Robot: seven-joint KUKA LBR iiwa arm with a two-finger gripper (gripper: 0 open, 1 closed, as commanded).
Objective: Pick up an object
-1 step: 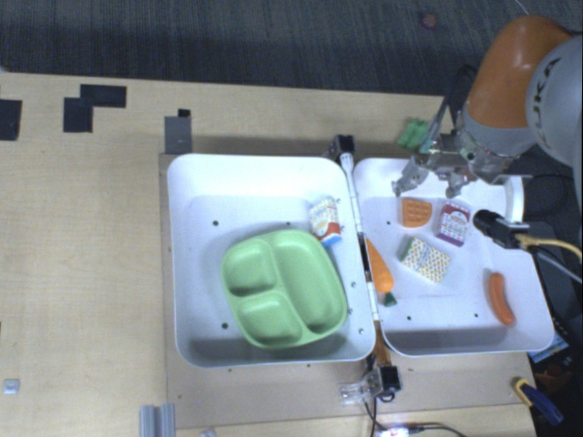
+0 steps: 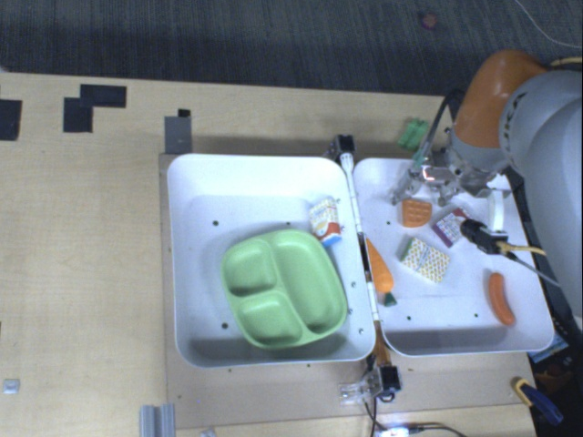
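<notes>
Here, in the upper part of the right bin (image 2: 524, 340), an orange waffle-like piece (image 2: 416, 212) lies flat on the white floor, directly under the gripper (image 2: 426, 182). The gripper's fingers are spread apart, one toward the bin's upper left and one toward the right, and nothing sits between them; they look close above the orange piece, though contact cannot be judged. The grey arm (image 2: 537, 144) with its orange band enters from the upper right of the frame.

Just right of the orange piece lies a small purple packet (image 2: 447, 229). Below it, near the bin's middle, is a speckled square pad (image 2: 425, 260). A carrot (image 2: 380, 273) rests along the bin's left wall. An orange sausage shape (image 2: 500, 298) lies toward the lower right.

The left bin (image 2: 196, 244) holds a green divided plate (image 2: 284, 287) in its lower half, with a small printed carton (image 2: 324, 218) just beyond the plate's upper right edge.
</notes>
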